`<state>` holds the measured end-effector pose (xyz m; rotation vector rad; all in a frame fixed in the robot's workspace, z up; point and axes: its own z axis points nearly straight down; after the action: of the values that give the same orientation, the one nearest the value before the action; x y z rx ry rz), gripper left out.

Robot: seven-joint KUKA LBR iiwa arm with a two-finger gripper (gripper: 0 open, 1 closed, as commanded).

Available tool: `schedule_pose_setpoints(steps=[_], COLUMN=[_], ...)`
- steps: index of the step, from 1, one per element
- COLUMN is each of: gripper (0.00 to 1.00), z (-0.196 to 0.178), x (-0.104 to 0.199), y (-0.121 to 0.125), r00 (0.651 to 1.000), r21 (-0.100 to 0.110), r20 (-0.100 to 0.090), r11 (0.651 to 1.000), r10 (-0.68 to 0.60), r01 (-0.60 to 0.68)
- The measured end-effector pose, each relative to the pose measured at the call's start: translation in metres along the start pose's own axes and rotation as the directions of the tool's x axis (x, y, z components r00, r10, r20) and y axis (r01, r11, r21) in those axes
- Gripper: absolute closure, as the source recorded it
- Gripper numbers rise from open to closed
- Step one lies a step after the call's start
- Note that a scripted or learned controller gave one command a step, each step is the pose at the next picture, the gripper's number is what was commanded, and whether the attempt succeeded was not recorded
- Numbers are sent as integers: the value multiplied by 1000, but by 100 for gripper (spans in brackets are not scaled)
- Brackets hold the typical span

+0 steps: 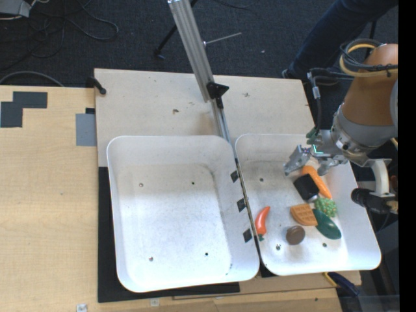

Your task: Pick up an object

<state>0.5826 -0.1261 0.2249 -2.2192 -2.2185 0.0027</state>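
Observation:
My gripper [312, 163] hangs over the upper part of the right bin [276, 149], its fingers spread open and nothing between them. Just below it lie an orange carrot [320, 181] and a black block [305, 187], side by side. Further toward the front of the bin are an orange-brown piece [303, 214], a light green bumpy item [326, 207], a dark green item [329, 229] and a brown ball [295, 235]. A red pepper [262, 220] lies by the bin's left wall.
The left bin [123, 174] sits beside the right one, with black clips [241, 204] along the shared wall. A slanted metal rail [195, 51] rises behind the bins. The arm's grey body [367, 109] stands at the right edge.

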Motion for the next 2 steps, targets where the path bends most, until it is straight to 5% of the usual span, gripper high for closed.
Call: schedule_pose_setpoints(steps=[2], gripper=[0], z=[128], x=[6], y=[-10], r00=[1000], r21=[6], r20=[-1], r11=[1000], r10=[1], r01=[-1])
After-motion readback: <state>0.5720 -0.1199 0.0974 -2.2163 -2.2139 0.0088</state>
